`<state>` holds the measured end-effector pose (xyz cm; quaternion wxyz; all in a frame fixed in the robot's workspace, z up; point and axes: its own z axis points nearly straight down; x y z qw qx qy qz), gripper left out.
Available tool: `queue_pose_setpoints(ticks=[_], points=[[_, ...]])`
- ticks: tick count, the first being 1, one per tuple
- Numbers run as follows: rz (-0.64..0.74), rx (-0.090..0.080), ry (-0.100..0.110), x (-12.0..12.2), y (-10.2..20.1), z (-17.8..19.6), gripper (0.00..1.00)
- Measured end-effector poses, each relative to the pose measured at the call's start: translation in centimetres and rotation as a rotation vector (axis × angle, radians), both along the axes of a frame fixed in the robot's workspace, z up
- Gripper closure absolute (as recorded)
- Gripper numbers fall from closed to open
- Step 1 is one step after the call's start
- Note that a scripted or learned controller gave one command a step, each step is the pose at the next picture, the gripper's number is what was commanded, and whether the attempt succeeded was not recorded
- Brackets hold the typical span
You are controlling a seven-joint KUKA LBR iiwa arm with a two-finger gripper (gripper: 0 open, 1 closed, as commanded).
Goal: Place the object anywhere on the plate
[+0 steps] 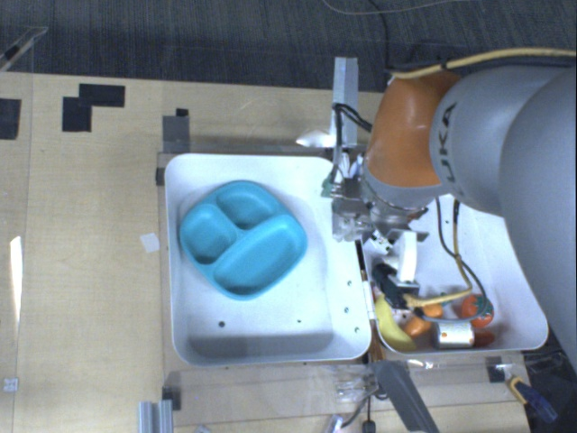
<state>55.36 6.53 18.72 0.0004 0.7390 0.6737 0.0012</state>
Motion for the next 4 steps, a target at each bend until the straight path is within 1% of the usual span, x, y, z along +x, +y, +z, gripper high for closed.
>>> queue_pose_setpoints(ticks=[1, 2, 3, 4], points=[[-0.131, 0.0, 0.0, 3.3, -1.8, -0.2, 1.0], [-0.001, 0.0, -0.001, -5.4, -4.9, 5.3, 1.0], [0.064, 0.0, -0.003, -5.7, -4.5, 5.0, 1.0], [0.145, -0.001, -0.002, -1.9, -0.9, 9.1, 1.0]])
